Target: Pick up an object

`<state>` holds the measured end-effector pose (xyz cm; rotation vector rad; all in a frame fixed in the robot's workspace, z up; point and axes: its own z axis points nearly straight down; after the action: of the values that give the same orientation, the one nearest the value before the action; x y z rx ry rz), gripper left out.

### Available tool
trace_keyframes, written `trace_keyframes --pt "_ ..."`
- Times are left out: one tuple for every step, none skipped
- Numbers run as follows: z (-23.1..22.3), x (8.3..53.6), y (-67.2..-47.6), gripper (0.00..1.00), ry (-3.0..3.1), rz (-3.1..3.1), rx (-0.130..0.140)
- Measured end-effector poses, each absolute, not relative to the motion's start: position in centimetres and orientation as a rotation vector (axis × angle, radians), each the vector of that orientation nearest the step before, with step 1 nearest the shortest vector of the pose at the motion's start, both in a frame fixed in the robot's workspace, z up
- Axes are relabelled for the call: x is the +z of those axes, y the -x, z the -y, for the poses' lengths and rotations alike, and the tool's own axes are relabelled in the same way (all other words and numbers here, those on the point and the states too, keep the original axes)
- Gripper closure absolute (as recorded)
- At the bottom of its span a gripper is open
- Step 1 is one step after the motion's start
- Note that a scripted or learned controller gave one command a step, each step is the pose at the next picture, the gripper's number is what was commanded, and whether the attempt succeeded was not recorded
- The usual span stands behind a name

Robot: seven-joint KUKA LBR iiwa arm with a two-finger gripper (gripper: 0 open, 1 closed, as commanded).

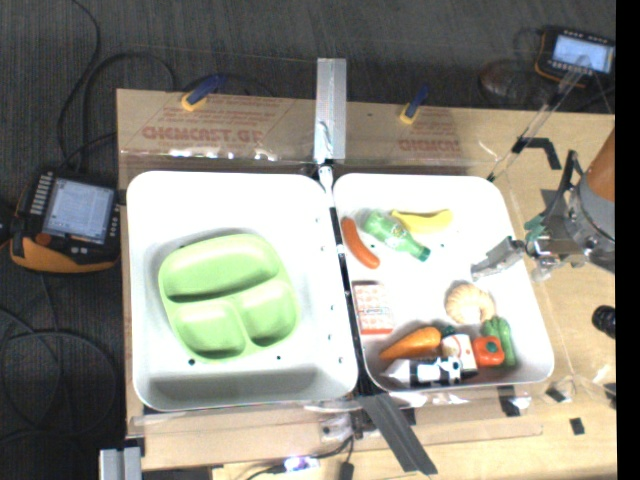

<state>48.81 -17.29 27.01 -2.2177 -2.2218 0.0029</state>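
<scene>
The right bin (520, 313) holds several small objects. A red sausage (360, 243), a green bottle (394, 234) and a yellow banana (423, 218) lie at its far side. A tan shell-shaped piece (468, 299) sits in the middle right. Along the near edge are an orange carrot (412, 343), a black-and-white toy (438, 370) and a red and green toy (492, 344). A small printed card (371, 307) lies by the left wall. My gripper (495, 260) reaches in from the right, above the bin's right side, just beyond the shell piece and touching nothing that I can see.
The left bin (140, 268) contains a green divided tray (228, 293). A metal bar (331, 108) stands behind the seam between the bins. Handheld devices lie at the far left (68, 218) and top right (578, 56). Clamps hold the bench's far edge.
</scene>
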Motion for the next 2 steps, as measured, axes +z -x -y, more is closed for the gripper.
trace_keyframes --pt "17.3 14.6 -51.8 0.00 2.284 2.151 0.004" --pt "20.4 9.1 -54.1 0.00 2.156 2.292 -0.016"
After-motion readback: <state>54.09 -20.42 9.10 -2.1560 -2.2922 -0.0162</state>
